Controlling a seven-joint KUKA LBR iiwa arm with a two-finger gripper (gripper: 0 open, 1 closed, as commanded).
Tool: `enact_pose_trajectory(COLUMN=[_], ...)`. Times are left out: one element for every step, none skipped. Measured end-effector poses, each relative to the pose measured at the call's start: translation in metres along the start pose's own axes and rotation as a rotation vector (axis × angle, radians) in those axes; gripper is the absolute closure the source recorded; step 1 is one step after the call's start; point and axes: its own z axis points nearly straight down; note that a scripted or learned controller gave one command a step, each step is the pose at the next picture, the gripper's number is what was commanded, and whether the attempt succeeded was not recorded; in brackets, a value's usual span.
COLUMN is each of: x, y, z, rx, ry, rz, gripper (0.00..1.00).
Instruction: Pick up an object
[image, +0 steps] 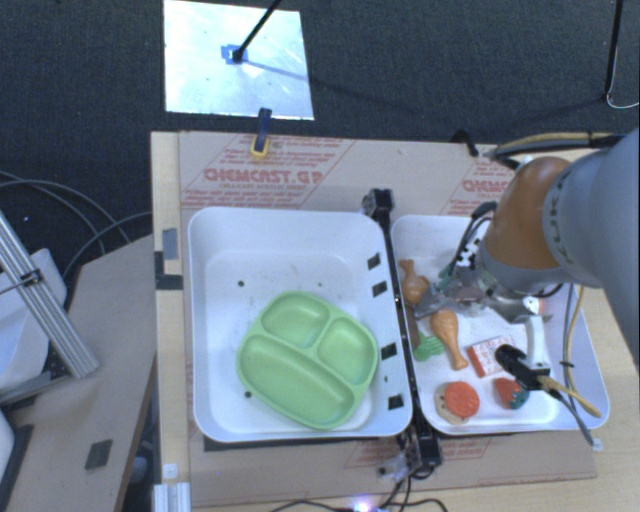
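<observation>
The drumstick (449, 336) is laid lengthwise just below the tool (452, 290), whose state cannot be told, in the right bin (590, 385).

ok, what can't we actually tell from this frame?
- Claw: in the camera view the wrist covers its fingers, so open or shut is unreadable, as is whether it touches anything.
- Right bin: the arm hides its far right part; anything there is unseen.
- Small red and white item: too small to identify, print unreadable.
- Dark object beside it: blurred, unclear if toy or hardware.
</observation>
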Motion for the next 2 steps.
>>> enact_pose_trajectory(x=[0.0, 0.071], y=[-0.002, 0.025], z=[-0.01, -0.105], rx=[0.003, -0.004], ry=[0.002, 0.004], rz=[0.003, -0.006], gripper=[1.0, 1.0])
